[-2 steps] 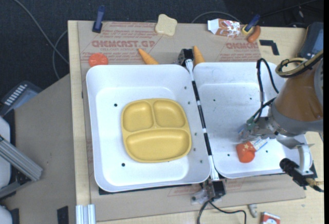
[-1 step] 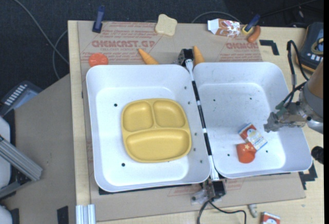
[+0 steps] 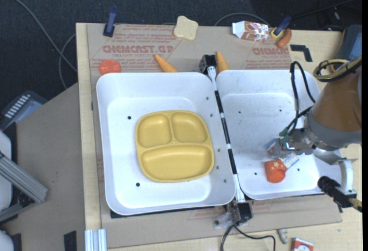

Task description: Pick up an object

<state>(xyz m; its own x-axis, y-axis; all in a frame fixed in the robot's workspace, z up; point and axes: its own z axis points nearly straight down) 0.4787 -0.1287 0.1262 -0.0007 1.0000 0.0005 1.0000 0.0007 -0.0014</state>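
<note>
A small orange-red object point(image 3: 275, 171) lies near the front edge of the right bin point(image 3: 253, 100). A small pale packet with red and blue marks point(image 3: 287, 161) lies just beside it, to its upper right. My gripper point(image 3: 283, 147) hangs low over the right bin, directly behind these two items, at the end of the grey and orange arm point(image 3: 336, 111) that reaches in from the right. A yellow divided plate point(image 3: 173, 144) rests in the middle of the left bin point(image 3: 115, 129).
On the cardboard behind the bins lie a bread-shaped piece point(image 3: 186, 27), two orange carrot-like pieces point(image 3: 165, 64), an orange disc point(image 3: 109, 66), a blue clip point(image 3: 110, 21) and a white wrapper point(image 3: 250, 30). A black cable point(image 3: 296, 86) loops over the right bin.
</note>
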